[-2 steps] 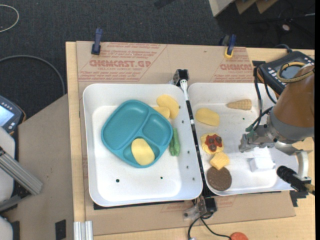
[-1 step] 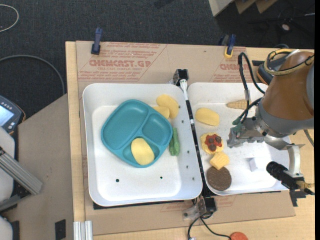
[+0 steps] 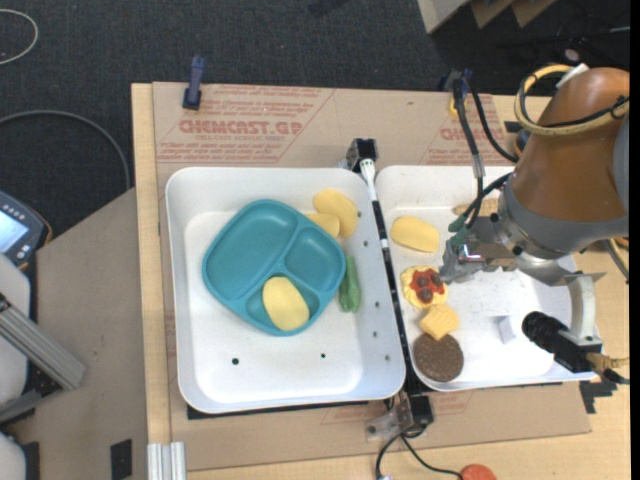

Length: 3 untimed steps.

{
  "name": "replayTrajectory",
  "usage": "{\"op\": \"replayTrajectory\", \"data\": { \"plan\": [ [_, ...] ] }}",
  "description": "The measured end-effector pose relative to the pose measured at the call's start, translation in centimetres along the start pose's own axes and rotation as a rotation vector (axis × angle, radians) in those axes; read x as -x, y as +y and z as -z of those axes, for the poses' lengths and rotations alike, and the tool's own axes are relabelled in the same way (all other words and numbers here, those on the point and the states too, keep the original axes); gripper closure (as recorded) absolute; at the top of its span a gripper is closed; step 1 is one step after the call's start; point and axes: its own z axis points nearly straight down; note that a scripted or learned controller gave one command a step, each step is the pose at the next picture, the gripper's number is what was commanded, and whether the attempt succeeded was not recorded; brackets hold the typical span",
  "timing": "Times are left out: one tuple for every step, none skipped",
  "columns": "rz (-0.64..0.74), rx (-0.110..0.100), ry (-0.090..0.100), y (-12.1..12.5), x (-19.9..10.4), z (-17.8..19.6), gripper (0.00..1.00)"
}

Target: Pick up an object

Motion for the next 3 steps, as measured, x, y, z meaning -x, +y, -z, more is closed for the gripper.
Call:
{"op": "replayTrajectory", "data": {
  "plan": [
    [-0.009,-0.014,-0.001,3.0,2.4,-7.5,1.0],
    [-0.002,0.001,0.0,0.0,-1.0,1.9,1.0],
    [-0.011,-0.016,-0.002,2.1,2.8,-5.8,1.0]
  ]
}}
